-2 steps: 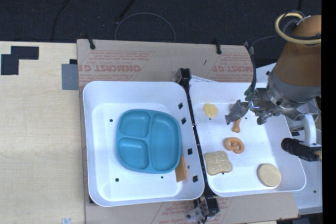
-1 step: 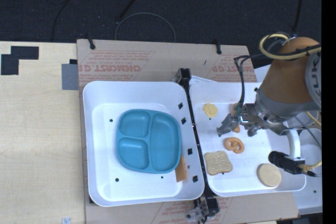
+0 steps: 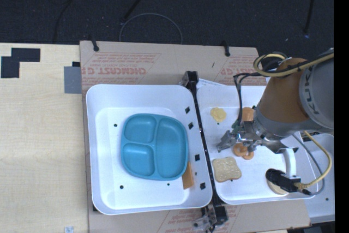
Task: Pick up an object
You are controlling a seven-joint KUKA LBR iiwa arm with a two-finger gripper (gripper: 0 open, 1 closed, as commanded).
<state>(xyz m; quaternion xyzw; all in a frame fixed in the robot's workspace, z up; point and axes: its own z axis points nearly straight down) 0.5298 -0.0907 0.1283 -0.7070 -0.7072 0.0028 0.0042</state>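
I have the arm [image 3: 283,101] reaching in from the right, with the tool [image 3: 233,142] low over the middle of the right bin [image 3: 262,189]. From this angle I cannot tell whether the tool is open or closed, and I see nothing clearly gripped in it.

The closest candidate is an orange ring-shaped piece [image 3: 244,151]. It sits on the bin floor just to the right of the tool tip and on its near side, close enough that the two may be touching, though I cannot confirm contact. A toast slice [image 3: 226,169] lies flat a little nearer to me. A pale yellow piece [image 3: 218,114] and a small orange piece [image 3: 248,114] lie on the far side of the tool.

The left bin [image 3: 103,106] holds a blue divided plate [image 3: 154,145] with a brown strip [image 3: 188,177] at its near right edge, well apart from the tool. The desk [image 3: 38,133] to the left of the bins carries nothing for the task.

My read is that the pick is at the approach or grasp stage. The tool is down among the objects, but nothing is lifted and every item appears to rest on a bin floor. What remains is a secure grip, most likely on the ring-shaped piece, and then a clean lift out of the bin.
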